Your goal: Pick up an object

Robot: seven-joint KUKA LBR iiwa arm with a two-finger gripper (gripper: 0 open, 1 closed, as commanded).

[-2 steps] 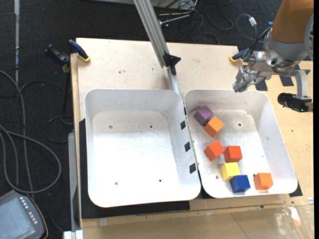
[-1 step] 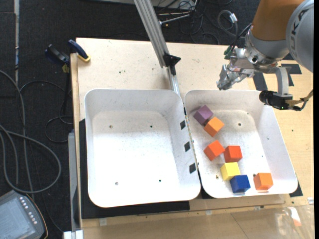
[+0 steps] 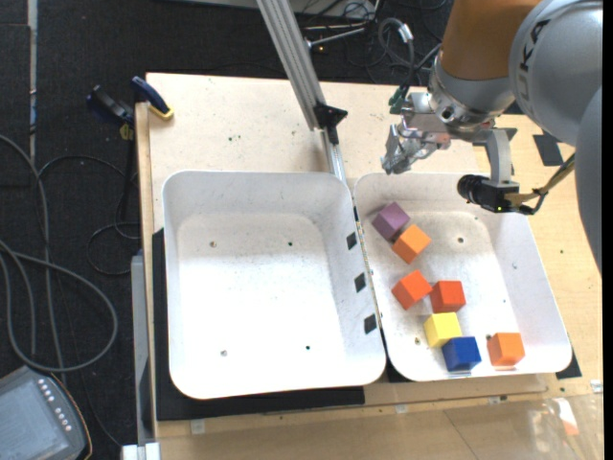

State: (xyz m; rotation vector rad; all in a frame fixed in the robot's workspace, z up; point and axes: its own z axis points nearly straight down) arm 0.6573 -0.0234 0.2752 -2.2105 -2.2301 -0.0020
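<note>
Arm: I see the grey arm [image 3: 536, 36] with its orange band reaching in from the right, over the far edge of the right bin.
Gripper: the gripper [image 3: 397, 156] hangs above the far left corner of the right bin [image 3: 536, 286], pointing down; nothing lies between its fingers that I can see, and I cannot tell how wide they stand.
Purple cube: [image 3: 390, 221] in the right bin, nearest the gripper, touching the orange cube beside it.
Orange cube, upper: [image 3: 412, 242] just against the purple one.
Orange cube, middle: [image 3: 413, 288] near the bin's centre, beside the red-orange cube [image 3: 447, 296].
Yellow cube: [image 3: 442, 329] just below those two, touching the blue cube [image 3: 461, 353].
Orange cube, near edge: [image 3: 506, 349] beside the blue one, slightly apart from it.
Left bin: [image 3: 182, 257] white, with small dark specks.
Bench: a blue and yellow clamp [image 3: 134, 102] lies at its far left corner.
</note>
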